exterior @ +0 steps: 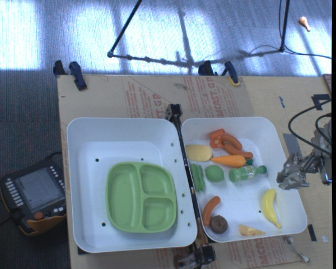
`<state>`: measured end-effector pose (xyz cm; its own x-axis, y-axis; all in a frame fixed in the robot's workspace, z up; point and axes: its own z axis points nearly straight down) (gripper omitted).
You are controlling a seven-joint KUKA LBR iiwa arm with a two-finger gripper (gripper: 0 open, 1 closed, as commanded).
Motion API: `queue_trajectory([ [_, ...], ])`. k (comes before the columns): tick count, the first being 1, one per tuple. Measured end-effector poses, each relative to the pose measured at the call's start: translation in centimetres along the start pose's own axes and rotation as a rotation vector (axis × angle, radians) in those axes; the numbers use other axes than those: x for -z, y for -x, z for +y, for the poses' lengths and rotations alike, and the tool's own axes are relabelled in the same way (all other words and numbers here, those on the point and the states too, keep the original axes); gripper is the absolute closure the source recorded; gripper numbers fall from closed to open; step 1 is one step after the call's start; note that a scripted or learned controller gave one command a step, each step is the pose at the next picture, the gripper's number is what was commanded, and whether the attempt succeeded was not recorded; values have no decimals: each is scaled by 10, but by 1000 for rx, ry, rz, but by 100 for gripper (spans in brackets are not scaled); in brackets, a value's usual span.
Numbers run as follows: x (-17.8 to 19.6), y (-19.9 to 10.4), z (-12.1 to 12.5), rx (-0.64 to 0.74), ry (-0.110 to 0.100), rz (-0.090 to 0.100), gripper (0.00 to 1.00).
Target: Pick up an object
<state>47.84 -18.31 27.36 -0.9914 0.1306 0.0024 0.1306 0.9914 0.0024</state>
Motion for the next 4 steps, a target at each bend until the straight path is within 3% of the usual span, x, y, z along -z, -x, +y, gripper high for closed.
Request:
queue_trajectory([
  [1,7,2,0,-6,3,3,100],
  [2,-6,1,-18,183,1,2,100],
  [3,-11,7,-29,673,2,0,100],
  [4,18,11,-29,877,2,-2,100],
])
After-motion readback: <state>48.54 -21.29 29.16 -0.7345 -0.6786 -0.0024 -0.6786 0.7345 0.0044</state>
